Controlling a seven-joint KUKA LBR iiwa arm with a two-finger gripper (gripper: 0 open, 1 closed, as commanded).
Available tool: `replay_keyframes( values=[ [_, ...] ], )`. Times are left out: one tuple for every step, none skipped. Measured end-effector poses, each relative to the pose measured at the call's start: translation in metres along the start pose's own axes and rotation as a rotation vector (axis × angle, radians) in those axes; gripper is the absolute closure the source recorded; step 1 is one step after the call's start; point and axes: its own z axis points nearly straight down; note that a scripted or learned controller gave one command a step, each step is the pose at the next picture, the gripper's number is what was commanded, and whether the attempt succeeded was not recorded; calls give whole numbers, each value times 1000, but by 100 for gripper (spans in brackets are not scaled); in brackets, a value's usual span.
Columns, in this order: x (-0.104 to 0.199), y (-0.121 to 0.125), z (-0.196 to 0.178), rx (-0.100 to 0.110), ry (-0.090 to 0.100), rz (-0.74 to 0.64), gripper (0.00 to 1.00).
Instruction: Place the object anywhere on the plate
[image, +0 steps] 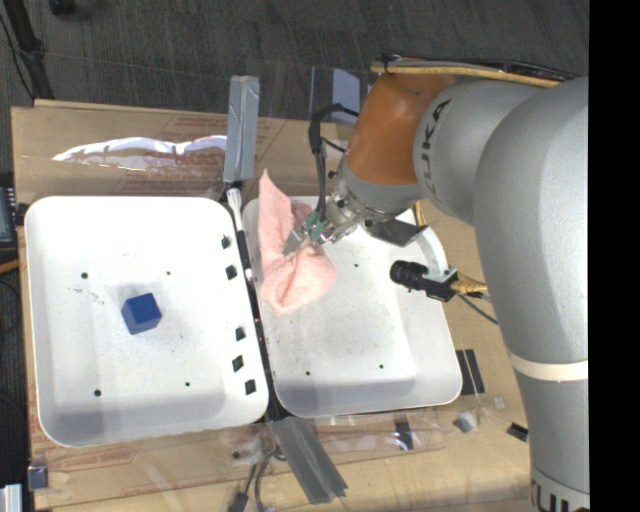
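Gripper on the pink cloth

The gripper (312, 232) pinches a pink cloth (290, 262) by the right bin's (400, 372) left wall. A blue block (142, 312) sits in the left bin (60, 400).

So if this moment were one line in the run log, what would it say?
arm: over right bin | gripper: on pink cloth at bin's left side | blue cube: left bin
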Motion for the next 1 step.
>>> replay_keyframes(
  values=[
    [1, 1, -40, -3, -2, -10, 100]
  ],
)
